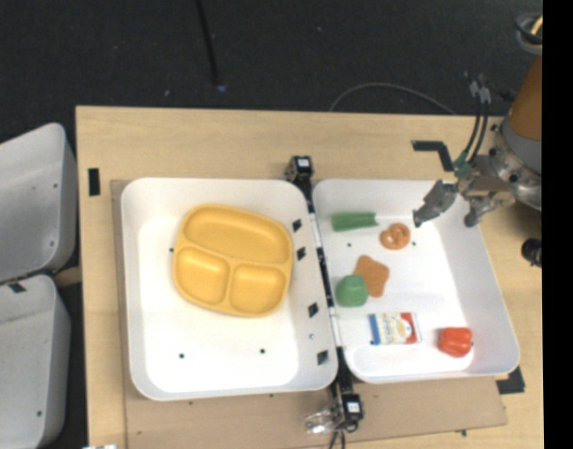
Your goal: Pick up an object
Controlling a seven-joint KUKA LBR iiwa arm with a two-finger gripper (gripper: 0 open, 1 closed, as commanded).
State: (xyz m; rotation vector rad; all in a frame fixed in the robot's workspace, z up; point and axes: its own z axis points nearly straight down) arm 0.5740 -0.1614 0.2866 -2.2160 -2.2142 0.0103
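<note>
While nothing has been lifted yet, the pick-up looks to be at its reaching stage. Two shallow white bins sit side by side on a wooden bench. The left bin (146, 344) holds a yellow divided plate (234, 260) near its centre. The right bin (482, 288) holds all the small things.

Taking the right bin as a clock face: a green stick (353, 221) lies at about eleven o'clock, a small pretzel (394, 237) at about twelve, and a brown biscuit (371, 274) close to the centre. A green round lump (350, 291) is at nine, touching the biscuit. A small printed carton (393, 328) lies at six, and a red pepper (455, 340) at about five.

The gripper (448, 206) hangs over the bin's one o'clock area, reaching in from the right. Its two fingers stand spread apart with nothing between them. The left finger's tip (422, 217) is just beside the pretzel, the nearest thing, though which object is meant cannot be told.

Judging from this, everything remains: lowering, closing on a thing, and raising it.
</note>
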